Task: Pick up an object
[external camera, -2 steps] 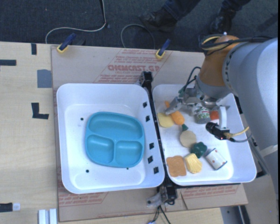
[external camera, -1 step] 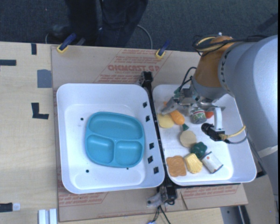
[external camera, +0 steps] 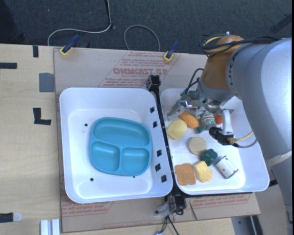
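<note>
The gripper point(external camera: 190, 107) is lowered into the right bin point(external camera: 250, 180), its grip state impossible to tell, apparently at the reaching step, with the orange object point(external camera: 189, 119) just below it, so a settled closing on that piece seems needed next.

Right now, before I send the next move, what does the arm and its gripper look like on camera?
The arm is a thick, rounded, light grey tube with an orange band above the wrist. Thin dark cables loop over that band. The gripper is small, metallic grey hardware with some black parts, and a black cable runs beside it.
</note>
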### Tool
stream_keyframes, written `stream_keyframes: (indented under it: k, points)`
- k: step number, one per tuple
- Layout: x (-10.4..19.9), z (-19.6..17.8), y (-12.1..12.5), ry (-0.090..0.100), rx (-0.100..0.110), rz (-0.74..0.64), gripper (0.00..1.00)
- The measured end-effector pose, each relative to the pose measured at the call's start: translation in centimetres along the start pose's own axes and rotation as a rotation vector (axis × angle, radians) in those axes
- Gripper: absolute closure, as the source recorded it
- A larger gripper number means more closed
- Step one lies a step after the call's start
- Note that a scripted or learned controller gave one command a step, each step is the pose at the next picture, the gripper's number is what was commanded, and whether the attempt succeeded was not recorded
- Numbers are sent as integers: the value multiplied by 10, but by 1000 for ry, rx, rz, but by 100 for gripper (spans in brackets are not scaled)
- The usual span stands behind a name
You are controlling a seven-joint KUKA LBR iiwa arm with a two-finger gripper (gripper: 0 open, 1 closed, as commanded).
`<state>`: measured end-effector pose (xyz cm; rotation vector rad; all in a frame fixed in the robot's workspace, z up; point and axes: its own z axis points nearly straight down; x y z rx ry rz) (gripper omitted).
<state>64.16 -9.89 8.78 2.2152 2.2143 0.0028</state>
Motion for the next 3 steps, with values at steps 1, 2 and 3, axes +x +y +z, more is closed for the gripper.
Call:
stream_keyframes:
  k: [1,2,3]
  points:
    - [1,2,15,5,7,-3,0]
    - [1,-8,15,5,5,-4,100]
    - [80,-103,-17,9,3,-9,100]
